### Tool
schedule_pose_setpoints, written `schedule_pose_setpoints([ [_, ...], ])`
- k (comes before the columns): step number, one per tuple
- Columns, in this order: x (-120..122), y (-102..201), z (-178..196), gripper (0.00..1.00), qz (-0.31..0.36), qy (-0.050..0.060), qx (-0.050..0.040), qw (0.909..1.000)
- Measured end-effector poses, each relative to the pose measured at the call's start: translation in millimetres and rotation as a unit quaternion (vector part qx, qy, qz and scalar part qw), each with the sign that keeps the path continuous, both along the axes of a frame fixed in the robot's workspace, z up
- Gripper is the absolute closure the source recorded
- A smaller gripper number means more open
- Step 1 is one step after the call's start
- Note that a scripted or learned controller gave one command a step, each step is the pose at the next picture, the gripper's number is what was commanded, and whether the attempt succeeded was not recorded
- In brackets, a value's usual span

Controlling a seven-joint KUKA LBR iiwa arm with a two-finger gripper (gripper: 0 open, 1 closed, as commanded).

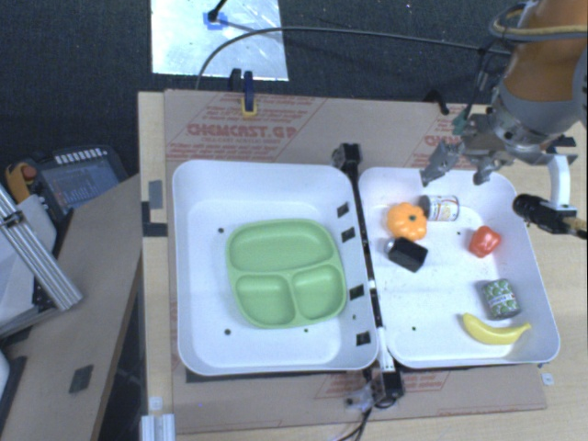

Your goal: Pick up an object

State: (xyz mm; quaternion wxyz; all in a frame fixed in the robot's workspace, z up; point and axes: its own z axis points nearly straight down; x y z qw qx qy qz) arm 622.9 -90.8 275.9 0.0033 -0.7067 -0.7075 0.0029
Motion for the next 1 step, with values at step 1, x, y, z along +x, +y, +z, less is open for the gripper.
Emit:
schedule_pose_setpoints([
  [1, 1.7, 0.1, 6.2, 0.0, 0.001, -0.005, -0.0005, 1.0],
])
